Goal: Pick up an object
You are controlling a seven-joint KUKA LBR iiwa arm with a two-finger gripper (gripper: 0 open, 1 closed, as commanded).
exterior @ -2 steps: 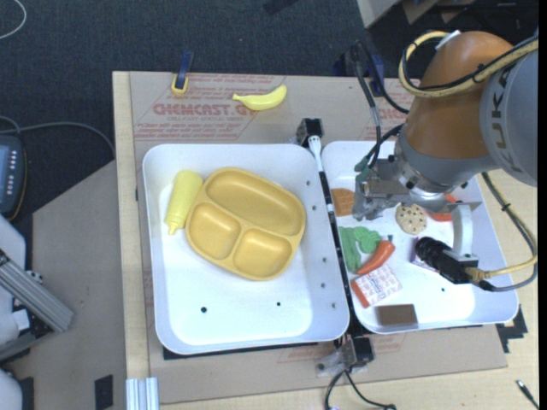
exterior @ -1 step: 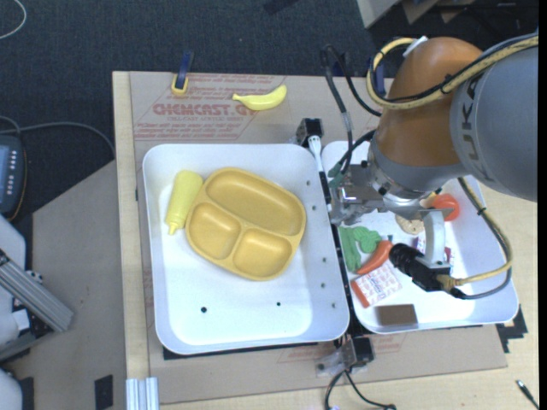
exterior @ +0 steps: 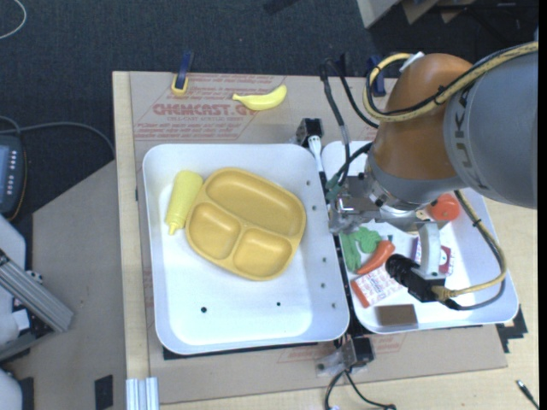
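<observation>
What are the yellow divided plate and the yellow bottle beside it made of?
Divided plate: likely molded plastic, smooth semi-gloss, uniform yellow with soft highlights along the compartment ridges. Yellow bottle: probably plastic too, same flat colour and rounded molded shape, possibly a toy mustard bottle; hard or soft is unclear.

A cardboard-topped desk (exterior: 145, 314) carries printed red lettering (exterior: 201, 109) near the frame's top centre, a blue-handled clamp (exterior: 182, 73) at its upper edge, and dark carpet (exterior: 128, 24) surrounds it, with cables (exterior: 51, 131) at far left.

Red print "CHEMCAST" w/ smaller unreadable lines below, on cardboard sheet (exterior: 205, 109) at bench's far edge.
</observation>
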